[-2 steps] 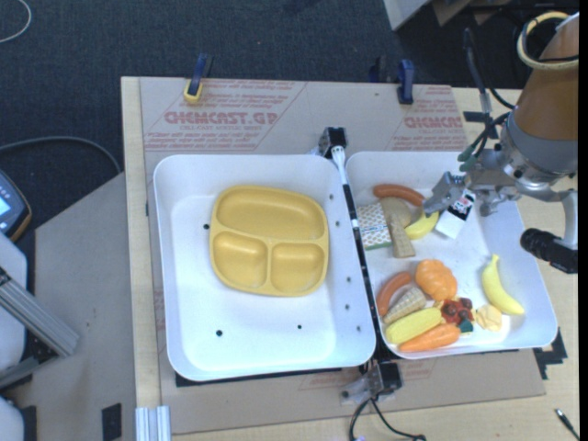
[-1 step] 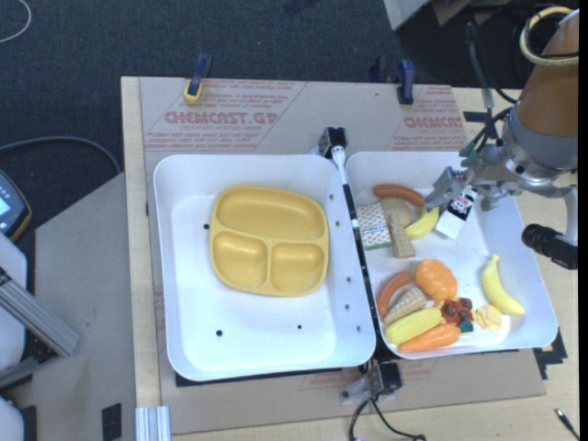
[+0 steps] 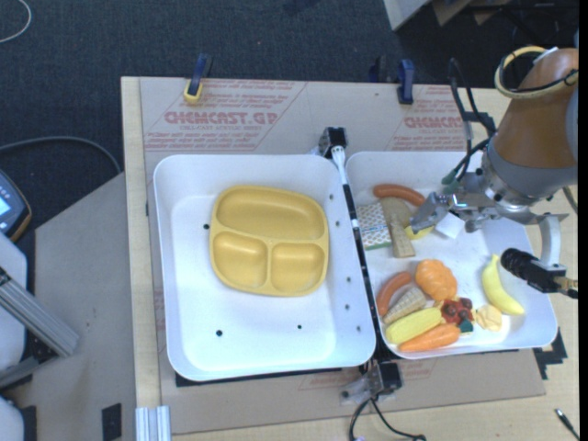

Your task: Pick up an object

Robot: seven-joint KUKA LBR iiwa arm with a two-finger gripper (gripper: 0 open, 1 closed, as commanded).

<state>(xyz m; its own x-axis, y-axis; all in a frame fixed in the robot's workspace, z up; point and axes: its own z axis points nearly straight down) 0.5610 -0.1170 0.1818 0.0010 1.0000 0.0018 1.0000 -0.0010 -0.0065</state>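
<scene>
My gripper (image 3: 430, 217) hangs low over the upper middle of the right bin (image 3: 542, 324), on the grey and orange arm that comes in from the right. Its tip is right next to a tan bread slice (image 3: 401, 231) and a small yellow piece (image 3: 419, 233); whether it touches either is hidden. A red sausage (image 3: 398, 192) lies just behind it, and a checkered cloth-like piece (image 3: 372, 225) to its left. Toward the front lie an orange (image 3: 435, 278), a banana (image 3: 502, 288), a corn cob (image 3: 413, 324) and a carrot (image 3: 428, 340).
The left bin (image 3: 184, 292) holds a yellow divided plate (image 3: 269, 240). A black divider rail (image 3: 354, 246) runs between the bins. A black part of the arm (image 3: 528, 269) reaches over the right bin's right side. Blue clamps (image 3: 405, 81) sit at the board's far edge.
</scene>
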